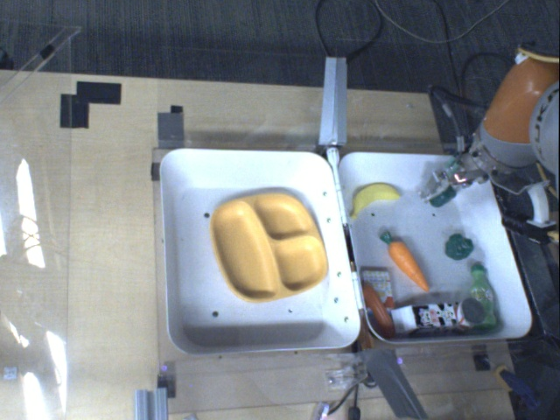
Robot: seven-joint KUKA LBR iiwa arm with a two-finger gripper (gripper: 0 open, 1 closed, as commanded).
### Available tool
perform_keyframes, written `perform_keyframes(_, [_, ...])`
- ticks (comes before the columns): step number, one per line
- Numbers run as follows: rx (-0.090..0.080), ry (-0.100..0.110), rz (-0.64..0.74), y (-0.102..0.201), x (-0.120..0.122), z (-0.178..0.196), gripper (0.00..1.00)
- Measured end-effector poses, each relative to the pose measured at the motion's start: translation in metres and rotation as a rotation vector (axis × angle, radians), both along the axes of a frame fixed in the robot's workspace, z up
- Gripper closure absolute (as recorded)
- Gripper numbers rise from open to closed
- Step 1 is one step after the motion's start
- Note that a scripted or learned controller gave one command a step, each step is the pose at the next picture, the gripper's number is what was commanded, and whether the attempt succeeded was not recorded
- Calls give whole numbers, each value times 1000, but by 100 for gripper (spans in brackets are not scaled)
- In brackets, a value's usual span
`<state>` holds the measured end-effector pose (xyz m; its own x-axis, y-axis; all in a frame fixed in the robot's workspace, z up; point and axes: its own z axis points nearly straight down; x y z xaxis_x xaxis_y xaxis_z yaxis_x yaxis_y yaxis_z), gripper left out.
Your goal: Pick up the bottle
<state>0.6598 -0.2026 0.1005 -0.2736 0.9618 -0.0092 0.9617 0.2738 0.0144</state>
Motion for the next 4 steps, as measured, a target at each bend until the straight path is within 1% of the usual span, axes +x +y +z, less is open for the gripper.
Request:
perform_keyframes(1, [5, 6, -83, 80, -2, 128, 100])
perform_keyframes(2, [-1, 9, 394, 71, 11, 45, 100])
perform_keyframes(3, [0, 18, 393, 27, 6, -14, 100])
perform_keyframes(4, [-3, 6, 478, 78, -4, 105, 100])
